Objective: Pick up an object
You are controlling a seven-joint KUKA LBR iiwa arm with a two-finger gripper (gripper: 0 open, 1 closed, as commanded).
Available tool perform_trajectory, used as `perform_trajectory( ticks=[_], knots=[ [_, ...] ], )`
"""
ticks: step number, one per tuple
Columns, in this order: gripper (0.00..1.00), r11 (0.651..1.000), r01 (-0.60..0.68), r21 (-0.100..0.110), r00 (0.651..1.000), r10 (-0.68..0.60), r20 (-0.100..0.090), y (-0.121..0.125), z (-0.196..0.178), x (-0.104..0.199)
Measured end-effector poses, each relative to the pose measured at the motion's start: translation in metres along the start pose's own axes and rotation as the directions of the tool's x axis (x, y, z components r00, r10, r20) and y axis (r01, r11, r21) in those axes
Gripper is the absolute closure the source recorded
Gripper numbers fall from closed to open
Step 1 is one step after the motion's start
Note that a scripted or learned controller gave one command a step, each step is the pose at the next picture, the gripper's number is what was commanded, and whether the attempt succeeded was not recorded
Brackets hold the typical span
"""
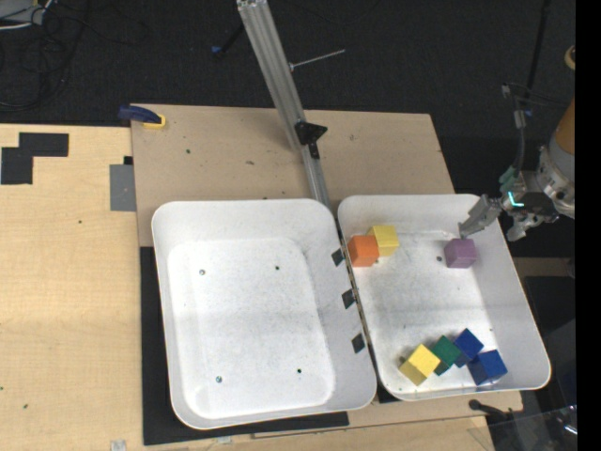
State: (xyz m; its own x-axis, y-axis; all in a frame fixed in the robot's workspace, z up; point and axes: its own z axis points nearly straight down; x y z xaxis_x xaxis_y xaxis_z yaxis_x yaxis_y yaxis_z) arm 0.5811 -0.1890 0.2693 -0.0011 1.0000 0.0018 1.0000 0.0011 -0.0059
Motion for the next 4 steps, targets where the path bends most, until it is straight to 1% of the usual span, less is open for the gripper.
perform_trajectory(
  ticks=[1, 2, 3, 4],
  knots=[
    [0.00, 1.000, 0.001, -0.003, 1.000, -0.001, 0.001, 0.001, -0.002, 0.000],
    [0.00, 1.000, -0.002, 0.002, 1.000, 0.002, 0.000, -0.004, 0.052, -0.009],
    [0.00, 1.000, -0.003, 0.002, 1.000, 0.003, -0.001, -0.001, 0.097, -0.009],
    [0.00, 1.000, -0.003, 0.003, 1.000, 0.003, -0.001, -0.002, 0.161, -0.010]
  ],
)
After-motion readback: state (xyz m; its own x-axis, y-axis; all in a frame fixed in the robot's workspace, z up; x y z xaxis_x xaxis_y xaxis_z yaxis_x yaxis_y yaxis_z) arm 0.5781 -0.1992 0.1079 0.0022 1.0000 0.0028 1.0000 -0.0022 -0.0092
